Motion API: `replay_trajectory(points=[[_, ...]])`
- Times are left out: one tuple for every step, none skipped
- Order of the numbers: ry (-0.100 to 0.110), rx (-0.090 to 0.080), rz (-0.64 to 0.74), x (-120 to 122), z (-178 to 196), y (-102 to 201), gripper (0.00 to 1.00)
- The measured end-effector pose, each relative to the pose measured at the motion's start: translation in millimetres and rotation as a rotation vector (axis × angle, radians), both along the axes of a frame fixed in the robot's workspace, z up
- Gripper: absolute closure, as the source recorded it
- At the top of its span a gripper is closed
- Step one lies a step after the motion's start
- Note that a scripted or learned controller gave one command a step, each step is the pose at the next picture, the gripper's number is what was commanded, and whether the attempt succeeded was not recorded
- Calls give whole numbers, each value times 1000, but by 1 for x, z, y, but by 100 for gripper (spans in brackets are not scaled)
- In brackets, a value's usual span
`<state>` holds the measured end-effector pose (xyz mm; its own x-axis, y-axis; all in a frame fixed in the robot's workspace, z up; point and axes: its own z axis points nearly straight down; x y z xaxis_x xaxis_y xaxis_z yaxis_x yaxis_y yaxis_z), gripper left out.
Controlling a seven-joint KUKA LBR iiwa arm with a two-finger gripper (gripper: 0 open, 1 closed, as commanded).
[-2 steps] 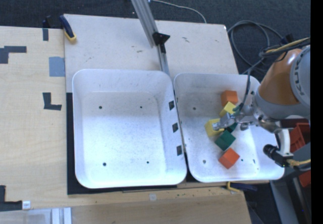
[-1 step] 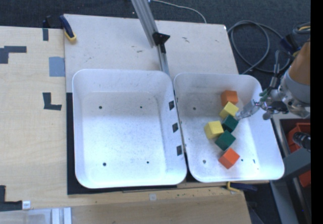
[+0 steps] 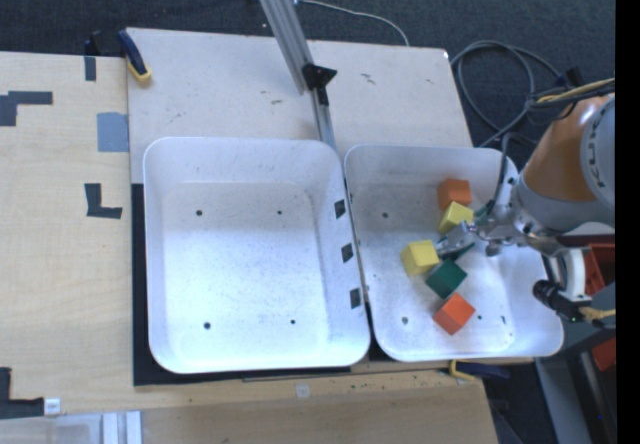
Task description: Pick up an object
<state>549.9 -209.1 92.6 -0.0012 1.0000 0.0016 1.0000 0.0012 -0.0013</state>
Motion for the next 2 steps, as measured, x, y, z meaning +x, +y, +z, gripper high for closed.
replay_trajectory(points=[[-3, -2, 5, 42, 0, 30, 0], [5, 0, -1, -19, -1, 40, 0]])
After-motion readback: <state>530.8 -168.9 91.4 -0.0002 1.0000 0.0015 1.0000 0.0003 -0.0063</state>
